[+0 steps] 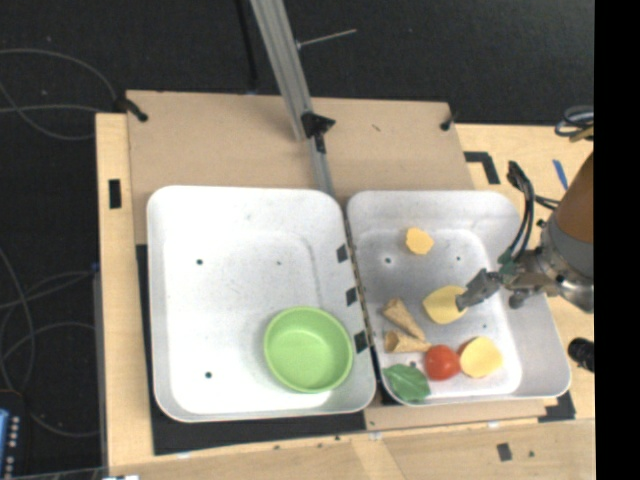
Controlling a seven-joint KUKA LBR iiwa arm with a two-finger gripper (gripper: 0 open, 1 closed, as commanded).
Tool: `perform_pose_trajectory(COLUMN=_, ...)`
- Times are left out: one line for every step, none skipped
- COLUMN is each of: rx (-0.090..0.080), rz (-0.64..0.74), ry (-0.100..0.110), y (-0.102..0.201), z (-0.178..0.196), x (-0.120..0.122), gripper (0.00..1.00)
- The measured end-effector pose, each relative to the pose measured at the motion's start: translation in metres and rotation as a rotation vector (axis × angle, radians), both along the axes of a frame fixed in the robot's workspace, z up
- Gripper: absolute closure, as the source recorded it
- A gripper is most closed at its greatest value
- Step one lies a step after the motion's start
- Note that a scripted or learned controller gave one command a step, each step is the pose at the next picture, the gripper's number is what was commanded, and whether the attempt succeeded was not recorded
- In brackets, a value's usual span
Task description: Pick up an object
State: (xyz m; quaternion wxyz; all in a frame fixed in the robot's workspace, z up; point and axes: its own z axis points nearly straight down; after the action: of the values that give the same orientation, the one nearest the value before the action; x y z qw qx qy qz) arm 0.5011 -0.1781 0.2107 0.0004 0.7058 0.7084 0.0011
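Seven small things in the right bin, all waiting to be picked. Closest to the gripper: the yellow lump, right at its tip, just to the left and a little nearer. Looks like touching, but hard to be sure. Cannot tell if open or closed on anything, so no saying the lump is held.

Lying a bit longer from left to right than from near to far. Best guess: a tiny move left and down to get over its middle.

Bare white floor on the far side of the lump, up to the small yellow bit. More crowded on the other sides: two tan wedges just left, red ball and yellow ball nearer, green leaf by the near edge. Well away from every wall. Green bowl alone in the left bin, far from the action.
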Motion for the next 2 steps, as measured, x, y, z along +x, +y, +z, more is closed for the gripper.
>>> perform_pose_trajectory(rx=0.000, rz=-0.002, ry=0.000, y=0.000, z=0.000, x=0.000, gripper=0.00)
perform_pose_trajectory(rx=-0.003, rz=-0.004, ry=0.005, y=-0.006, z=-0.044, x=0.003, gripper=0.00)
